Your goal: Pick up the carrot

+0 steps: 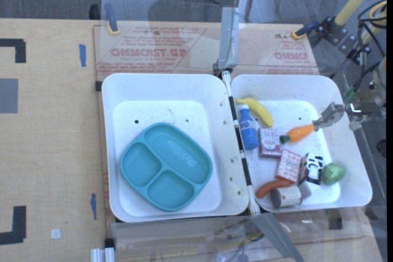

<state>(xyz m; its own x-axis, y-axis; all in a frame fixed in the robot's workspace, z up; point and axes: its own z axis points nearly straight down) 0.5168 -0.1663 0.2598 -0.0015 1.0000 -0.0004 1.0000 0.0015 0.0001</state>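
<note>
Carrot, small orange plastic toy with green stub [298,132], lies in right white bin [362,162], near its right wall, between pink carton [269,142] and the grey gripper [326,118]. Gripper tip looks to touch the carrot's thick end; whether its fingers are spread or pinching, cannot tell. Likely light, stiff, smooth and tapered, so slippery: best gripped across the thick middle. Bin floor smooth, crowded: yellow banana [258,110], blue bottle [248,127] near. Teal divided plate [166,165] in left bin; wooden desk [43,150] around.

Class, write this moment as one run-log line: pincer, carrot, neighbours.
pincer: at carrot's right end, grasp unclear | carrot: lying in right bin | neighbours: banana, blue bottle | left bin: teal tray
</note>
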